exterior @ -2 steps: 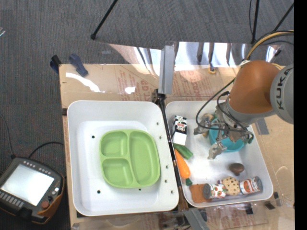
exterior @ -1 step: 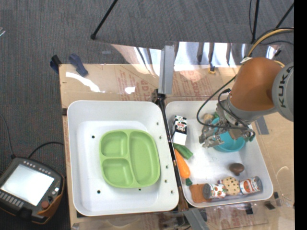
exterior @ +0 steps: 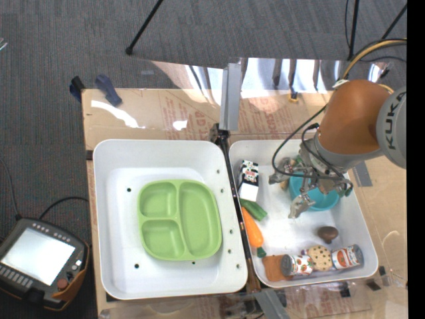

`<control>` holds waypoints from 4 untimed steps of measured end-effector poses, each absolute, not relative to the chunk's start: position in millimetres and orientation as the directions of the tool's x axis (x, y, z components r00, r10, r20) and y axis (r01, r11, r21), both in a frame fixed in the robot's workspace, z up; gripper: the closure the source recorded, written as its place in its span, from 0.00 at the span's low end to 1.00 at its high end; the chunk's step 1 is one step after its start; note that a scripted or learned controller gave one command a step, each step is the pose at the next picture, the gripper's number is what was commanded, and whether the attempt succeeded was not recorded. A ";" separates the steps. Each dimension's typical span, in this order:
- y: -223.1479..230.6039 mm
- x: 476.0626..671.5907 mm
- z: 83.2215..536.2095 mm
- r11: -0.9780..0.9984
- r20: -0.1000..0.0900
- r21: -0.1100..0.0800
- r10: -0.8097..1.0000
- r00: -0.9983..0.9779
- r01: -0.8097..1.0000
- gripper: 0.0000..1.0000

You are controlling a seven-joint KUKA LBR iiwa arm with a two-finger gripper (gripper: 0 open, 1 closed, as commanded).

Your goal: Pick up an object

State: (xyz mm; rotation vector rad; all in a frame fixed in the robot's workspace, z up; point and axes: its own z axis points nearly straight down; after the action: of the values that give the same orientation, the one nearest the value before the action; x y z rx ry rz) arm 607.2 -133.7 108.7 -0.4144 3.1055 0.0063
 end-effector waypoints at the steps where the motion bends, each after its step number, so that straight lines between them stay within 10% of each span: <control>1: -132.5 609.0 119.7 0.964 -0.015 0.002 -0.264 -0.964 -0.264 1.00; 2: -120.3 521.4 85.4 0.786 0.001 0.005 -0.619 -0.786 -0.619 1.00; 4: -122.5 583.8 165.3 0.962 -0.006 0.000 -0.272 -0.962 -0.272 1.00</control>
State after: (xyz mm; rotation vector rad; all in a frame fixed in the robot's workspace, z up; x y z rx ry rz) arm 583.8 -122.5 165.3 -0.4301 3.1063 0.0011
